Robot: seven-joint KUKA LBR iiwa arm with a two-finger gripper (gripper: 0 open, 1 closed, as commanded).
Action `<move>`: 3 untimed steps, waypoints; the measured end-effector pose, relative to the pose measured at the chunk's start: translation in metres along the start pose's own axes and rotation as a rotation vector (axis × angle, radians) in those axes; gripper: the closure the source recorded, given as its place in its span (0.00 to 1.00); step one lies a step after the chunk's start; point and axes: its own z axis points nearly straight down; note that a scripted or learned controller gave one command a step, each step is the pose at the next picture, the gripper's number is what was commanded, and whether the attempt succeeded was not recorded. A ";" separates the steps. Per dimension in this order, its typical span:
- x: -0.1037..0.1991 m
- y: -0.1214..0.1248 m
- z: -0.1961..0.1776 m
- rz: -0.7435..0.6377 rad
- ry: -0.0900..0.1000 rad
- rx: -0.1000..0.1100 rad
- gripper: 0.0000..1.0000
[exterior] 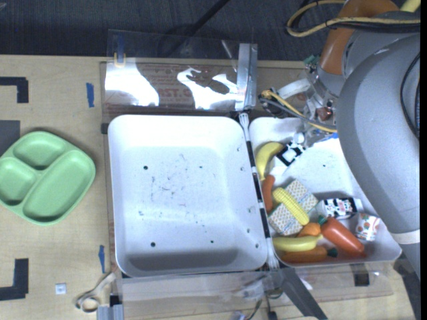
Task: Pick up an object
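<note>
At the near edge of the right bin (390, 251), a banana (295, 243) and a carrot (341, 236) are seen, with a corn cob (291, 204) lying on a sponge just behind. A second banana (265, 155) is found farther back. Beyond it, the gripper (308, 127) is lowered into the bin's far corner; whether it is apart or together cannot be told.

Toy foods (300, 219) heaped in right bin (333, 162)
</note>
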 end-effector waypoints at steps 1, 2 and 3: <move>-0.026 0.081 0.027 0.014 -0.004 0.001 1.00; -0.022 0.094 0.074 -0.026 0.005 0.024 1.00; -0.021 0.097 0.078 -0.043 0.005 0.032 1.00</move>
